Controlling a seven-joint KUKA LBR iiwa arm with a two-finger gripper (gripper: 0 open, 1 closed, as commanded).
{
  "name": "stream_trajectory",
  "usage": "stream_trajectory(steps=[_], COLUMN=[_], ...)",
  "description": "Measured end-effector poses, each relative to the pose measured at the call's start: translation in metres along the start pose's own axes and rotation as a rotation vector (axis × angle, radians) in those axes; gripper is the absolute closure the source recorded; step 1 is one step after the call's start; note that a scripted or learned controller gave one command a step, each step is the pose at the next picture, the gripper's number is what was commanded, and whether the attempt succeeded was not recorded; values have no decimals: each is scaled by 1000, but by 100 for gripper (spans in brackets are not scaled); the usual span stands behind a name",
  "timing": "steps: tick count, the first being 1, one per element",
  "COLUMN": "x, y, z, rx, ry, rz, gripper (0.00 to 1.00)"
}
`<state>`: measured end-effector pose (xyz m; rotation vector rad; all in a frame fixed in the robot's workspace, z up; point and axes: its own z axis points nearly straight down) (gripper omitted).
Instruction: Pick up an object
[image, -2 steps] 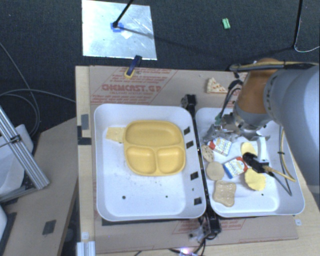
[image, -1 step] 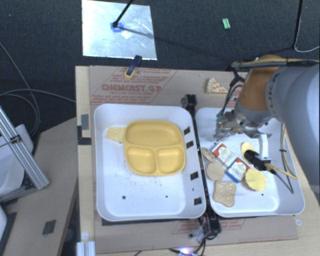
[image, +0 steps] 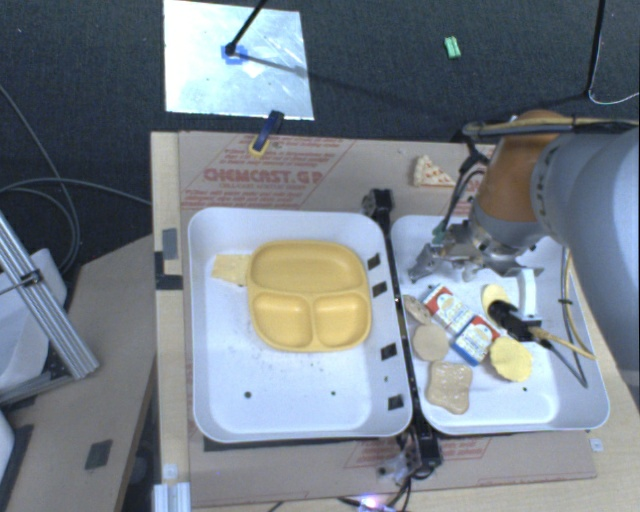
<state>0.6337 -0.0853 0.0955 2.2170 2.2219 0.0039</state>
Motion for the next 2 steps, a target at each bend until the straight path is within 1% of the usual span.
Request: stream_trajectory(steps=[1, 2], x=[-5, -5], y=[-52, -49], z=[12, 0], rx=[7, 0], ry=[1, 0], rz=[3, 1], gripper=[0, 100])
